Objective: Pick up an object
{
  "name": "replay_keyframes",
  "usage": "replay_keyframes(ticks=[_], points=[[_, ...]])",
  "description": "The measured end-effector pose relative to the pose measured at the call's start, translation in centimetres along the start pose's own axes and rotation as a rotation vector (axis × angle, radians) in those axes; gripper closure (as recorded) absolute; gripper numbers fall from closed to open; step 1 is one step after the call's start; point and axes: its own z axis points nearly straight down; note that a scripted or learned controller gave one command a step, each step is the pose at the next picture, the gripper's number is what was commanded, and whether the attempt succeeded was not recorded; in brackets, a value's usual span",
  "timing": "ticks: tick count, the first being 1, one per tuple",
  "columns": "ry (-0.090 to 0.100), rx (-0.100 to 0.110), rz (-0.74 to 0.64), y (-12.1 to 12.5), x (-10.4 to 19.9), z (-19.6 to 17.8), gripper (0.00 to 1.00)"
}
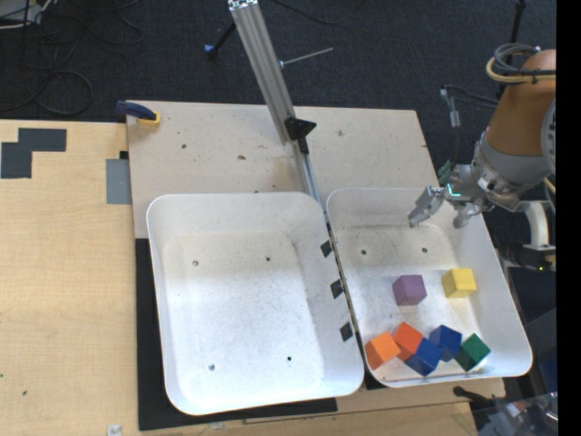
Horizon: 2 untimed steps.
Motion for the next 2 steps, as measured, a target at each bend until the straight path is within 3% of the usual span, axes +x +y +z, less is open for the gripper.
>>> replay_keyframes(ticks=[1, 2], points=[[-0.002, -0.005, -0.003, 0.1, 0.0, -0.3, 0.0], [0.0, 0.0, -0.002, 0.1, 0.7, 4.3, 0.0]])
